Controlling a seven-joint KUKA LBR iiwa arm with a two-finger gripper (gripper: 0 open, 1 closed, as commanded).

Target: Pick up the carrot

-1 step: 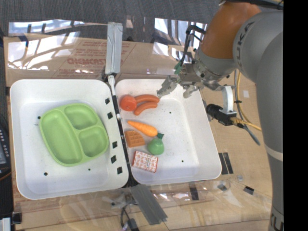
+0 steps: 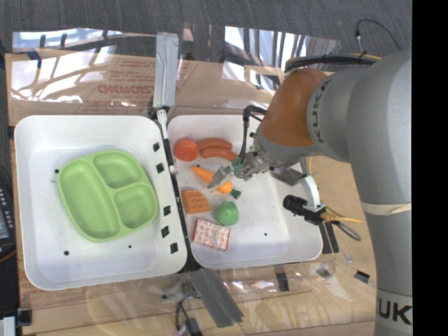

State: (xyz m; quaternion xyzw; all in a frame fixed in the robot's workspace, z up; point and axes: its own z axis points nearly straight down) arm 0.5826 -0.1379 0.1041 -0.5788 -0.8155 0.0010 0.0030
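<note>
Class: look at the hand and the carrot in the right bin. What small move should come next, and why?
Probably close and lift slightly. The hand sits right at the carrot in the right bin, between the sausage and green apple; its grip cannot be confirmed.

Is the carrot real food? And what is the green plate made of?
The small orange carrot looks like toy plastic: even colour, smooth surface, though it is small here. The light green three-compartment plate also looks like moulded plastic, matte, with softly rounded dividers.

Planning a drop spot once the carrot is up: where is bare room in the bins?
Left bin: bare floor around the green tray, widest along its near edge. Right bin: free near-right corner. Crowded around the carrot, under the gripper.
</note>
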